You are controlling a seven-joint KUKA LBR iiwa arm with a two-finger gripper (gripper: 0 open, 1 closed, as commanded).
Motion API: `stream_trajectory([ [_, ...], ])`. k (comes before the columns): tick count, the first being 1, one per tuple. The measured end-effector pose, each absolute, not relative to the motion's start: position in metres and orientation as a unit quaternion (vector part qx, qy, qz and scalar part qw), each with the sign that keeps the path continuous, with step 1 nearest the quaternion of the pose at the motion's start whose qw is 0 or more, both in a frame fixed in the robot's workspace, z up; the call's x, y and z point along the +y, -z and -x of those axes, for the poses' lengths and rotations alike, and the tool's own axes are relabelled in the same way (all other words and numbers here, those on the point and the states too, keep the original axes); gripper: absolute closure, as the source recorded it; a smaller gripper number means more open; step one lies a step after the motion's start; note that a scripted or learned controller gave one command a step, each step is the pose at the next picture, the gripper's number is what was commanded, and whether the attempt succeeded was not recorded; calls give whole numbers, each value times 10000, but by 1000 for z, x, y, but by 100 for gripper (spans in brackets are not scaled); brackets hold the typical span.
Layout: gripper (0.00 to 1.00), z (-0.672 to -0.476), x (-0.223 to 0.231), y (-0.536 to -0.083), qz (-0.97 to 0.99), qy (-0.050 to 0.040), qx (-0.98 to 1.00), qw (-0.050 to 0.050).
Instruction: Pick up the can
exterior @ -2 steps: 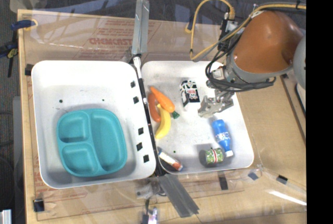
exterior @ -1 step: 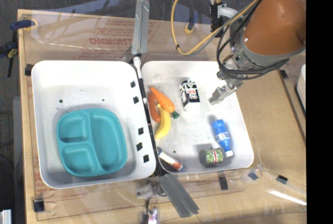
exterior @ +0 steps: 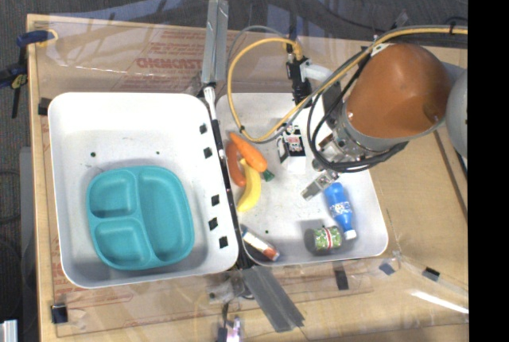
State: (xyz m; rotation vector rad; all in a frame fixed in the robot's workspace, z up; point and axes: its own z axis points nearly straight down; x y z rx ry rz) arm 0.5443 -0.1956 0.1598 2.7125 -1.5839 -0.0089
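Note:
The can point(exterior: 322, 238) is small and green with a silver end. It lies on its side near the front edge of the right bin point(exterior: 270, 209), just left of the bottle's lower end. My gripper point(exterior: 295, 145) hangs below the orange wrist band point(exterior: 394, 90), over the back middle of the right bin. It is well behind the can and apart from it. The arm's bulk hides the bin's back right part.
A blue bottle point(exterior: 340, 209) lies just behind the can. A carrot point(exterior: 245, 152), a banana point(exterior: 250, 189) and a marker point(exterior: 259, 245) lie along the right bin's left side. A teal divided plate point(exterior: 141, 215) sits in the left bin point(exterior: 119, 122). A yellow cable point(exterior: 238, 66) loops behind.

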Motion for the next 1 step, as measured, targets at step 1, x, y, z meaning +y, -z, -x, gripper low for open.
stream_trajectory([
  [1,100,-545,-198,-123,-8940,31,-4480,3],
])
